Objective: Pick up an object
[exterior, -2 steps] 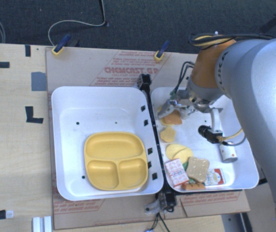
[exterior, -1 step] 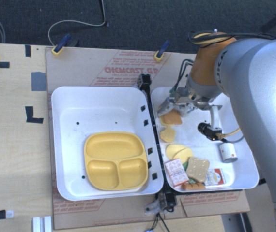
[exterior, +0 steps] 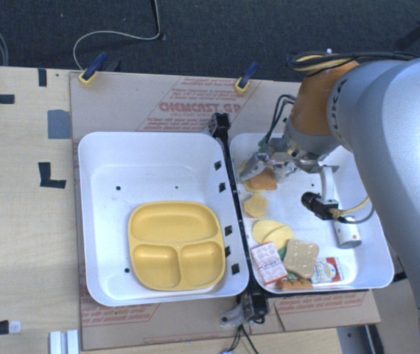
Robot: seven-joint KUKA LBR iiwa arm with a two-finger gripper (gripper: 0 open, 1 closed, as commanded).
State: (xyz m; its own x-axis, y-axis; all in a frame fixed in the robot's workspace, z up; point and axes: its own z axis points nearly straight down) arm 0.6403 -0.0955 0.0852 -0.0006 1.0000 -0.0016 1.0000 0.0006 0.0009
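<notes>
With its grip state impossible to tell, the claw [exterior: 263, 164] hovered over a brown food piece [exterior: 263, 182] at the right bin's [exterior: 376, 271] ten o'clock, nothing lifted yet.

My bench [exterior: 18, 220] carries a cardboard sheet [exterior: 188, 105] (clamped at its far edge). Two white bins [exterior: 96, 175] sit on that sheet, side by side.
</notes>
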